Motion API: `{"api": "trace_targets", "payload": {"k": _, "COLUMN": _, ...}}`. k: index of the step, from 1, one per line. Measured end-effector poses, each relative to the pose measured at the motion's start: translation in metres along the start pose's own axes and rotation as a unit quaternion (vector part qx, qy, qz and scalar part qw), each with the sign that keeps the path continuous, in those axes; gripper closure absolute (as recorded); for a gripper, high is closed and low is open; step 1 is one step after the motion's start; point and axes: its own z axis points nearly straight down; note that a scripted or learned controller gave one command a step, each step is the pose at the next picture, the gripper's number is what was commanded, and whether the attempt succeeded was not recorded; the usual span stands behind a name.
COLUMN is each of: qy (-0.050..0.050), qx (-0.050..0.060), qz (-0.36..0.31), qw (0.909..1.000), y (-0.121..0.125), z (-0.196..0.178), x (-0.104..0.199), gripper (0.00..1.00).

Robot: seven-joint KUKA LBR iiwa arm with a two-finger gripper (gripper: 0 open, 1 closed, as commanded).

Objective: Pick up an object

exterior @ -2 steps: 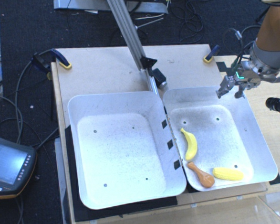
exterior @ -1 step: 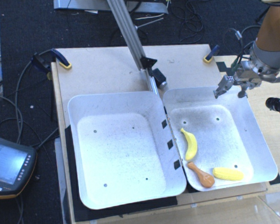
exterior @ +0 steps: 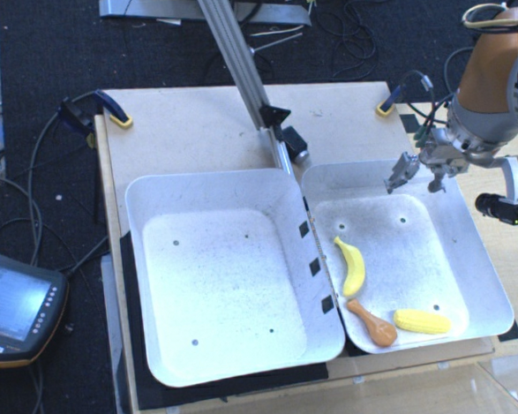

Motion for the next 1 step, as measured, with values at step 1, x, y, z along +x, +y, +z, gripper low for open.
{"api": "trace_targets", "payload": {"k": 1, "qy": 0.000, "qx": -0.001, "qz": 0.000, "qw": 1.0000, "y": 0.0032, "z": 0.0424, "x": -0.0006, "gripper": 0.00}}
